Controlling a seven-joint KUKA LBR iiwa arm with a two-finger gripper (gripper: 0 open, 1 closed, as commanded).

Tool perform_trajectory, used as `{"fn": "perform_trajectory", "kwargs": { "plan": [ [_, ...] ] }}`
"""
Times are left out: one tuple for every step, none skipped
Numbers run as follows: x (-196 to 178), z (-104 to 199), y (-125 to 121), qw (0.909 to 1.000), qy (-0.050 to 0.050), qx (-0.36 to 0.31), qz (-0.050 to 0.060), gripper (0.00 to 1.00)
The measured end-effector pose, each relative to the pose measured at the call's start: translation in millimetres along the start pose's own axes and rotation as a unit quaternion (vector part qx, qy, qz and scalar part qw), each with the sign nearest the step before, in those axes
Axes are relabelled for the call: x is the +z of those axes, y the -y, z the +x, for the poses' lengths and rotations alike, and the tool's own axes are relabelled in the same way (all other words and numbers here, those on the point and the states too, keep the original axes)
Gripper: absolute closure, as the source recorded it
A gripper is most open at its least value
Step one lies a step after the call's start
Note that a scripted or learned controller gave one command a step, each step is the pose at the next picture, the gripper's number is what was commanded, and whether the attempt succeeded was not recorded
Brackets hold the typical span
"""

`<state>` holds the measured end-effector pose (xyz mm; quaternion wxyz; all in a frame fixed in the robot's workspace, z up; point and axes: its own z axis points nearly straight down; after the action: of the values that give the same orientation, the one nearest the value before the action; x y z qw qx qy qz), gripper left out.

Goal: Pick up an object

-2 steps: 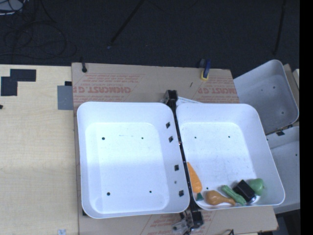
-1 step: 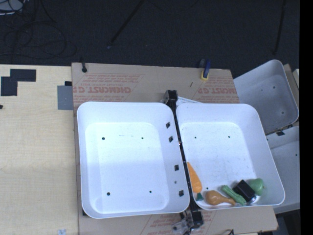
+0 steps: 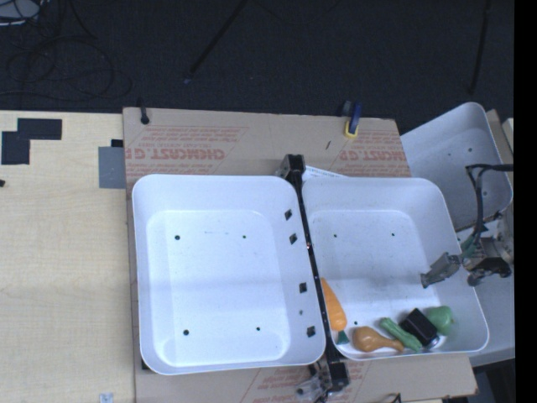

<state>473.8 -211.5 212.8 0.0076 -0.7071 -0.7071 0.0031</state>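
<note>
At right bin (image 3: 382, 196) edge, claw (image 3: 457, 267), toys (image 3: 394, 334) cornered

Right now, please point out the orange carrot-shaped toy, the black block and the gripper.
orange carrot-shaped toy (image 3: 334, 306): camera view, middle of its body.
black block (image 3: 419, 327): camera view, its top face.
gripper (image 3: 440, 269): camera view, grey tip over right bin.

Toys (image 3: 394, 332) in right bin (image 3: 377, 200) (front) —

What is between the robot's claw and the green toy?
In the camera view, just bare white floor of the right bin lies between the gripper and the green toy.
</note>
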Motion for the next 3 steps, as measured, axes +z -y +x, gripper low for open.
{"fn": "perform_trajectory", "kwargs": {
  "plan": [
    [-335.1, 50.0, -52.7, 0.9999, 0.006, -0.002, -0.016, 0.0],
    [-334.9, 50.3, -52.5, 1.0, 0.004, -0.003, -0.006, 1.0],
    [-323.9, 103.5, -73.1, 1.0, 0.002, -0.003, -0.005, 1.0]
  ]
}}
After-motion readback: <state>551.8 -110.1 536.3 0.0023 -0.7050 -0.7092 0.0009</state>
